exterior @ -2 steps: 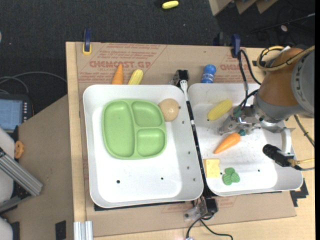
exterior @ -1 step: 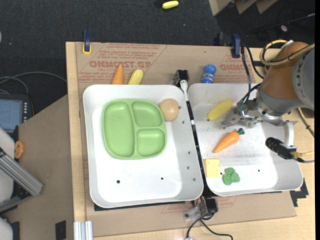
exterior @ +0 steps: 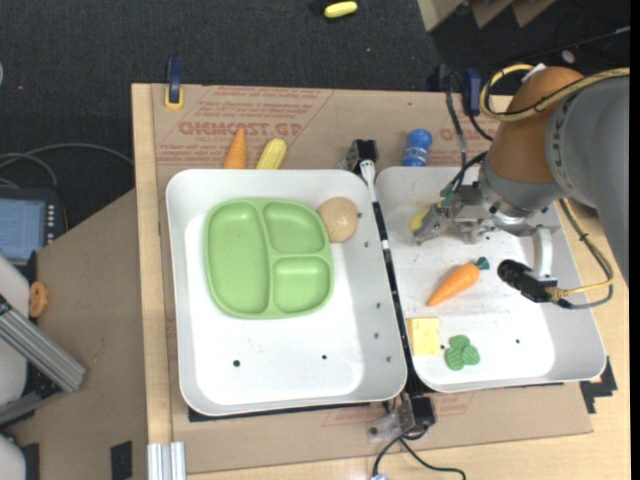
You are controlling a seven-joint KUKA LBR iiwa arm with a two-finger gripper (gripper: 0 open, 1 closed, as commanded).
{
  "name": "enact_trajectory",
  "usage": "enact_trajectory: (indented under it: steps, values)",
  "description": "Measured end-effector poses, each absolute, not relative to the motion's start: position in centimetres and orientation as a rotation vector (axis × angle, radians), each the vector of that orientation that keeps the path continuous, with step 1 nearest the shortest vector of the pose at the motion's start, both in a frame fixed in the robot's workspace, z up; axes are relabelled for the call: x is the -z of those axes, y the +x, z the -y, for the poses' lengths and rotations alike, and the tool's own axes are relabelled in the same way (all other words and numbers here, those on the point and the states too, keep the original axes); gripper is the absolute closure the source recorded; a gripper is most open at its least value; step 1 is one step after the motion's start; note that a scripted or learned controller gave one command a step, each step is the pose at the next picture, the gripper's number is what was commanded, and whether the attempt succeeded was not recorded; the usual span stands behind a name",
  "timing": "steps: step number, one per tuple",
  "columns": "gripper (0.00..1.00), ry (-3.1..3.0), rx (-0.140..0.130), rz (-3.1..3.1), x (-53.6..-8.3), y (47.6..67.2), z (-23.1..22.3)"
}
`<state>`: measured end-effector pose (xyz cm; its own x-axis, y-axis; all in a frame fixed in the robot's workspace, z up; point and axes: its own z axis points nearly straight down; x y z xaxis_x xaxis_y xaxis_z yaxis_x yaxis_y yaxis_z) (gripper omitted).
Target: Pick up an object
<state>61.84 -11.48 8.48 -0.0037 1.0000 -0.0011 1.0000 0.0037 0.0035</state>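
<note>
Looking at your claw (exterior: 447,224), I honestly can't tell whether it's wide or narrow. It hangs over the right bin (exterior: 525,360), probably lining up on the carrot (exterior: 455,283), which lies loose just beside it. The yellow block (exterior: 425,335) and green toy (exterior: 461,353) sit beyond the carrot.

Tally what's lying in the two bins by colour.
Green: 2, divided plate and leafy piece
Orange: 1, carrot
Yellow: 1, flat block
Tan: 1, round thing
Total: 5; a yellowish bit by the gripper is too unclear to count.
</note>
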Motion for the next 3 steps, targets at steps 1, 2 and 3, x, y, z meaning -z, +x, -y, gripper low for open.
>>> enact_trajectory:
  steps: [1, 2, 3]
  values:
    - [0.00, 2.234, 0.034, -2.240, -8.1, 65.9, 10.2]
    - [0.00, 2.234, 0.007, -2.223, -8.3, 62.7, 18.0]
    - [0.00, 2.224, 0.023, -2.239, -8.2, 65.0, 13.8]
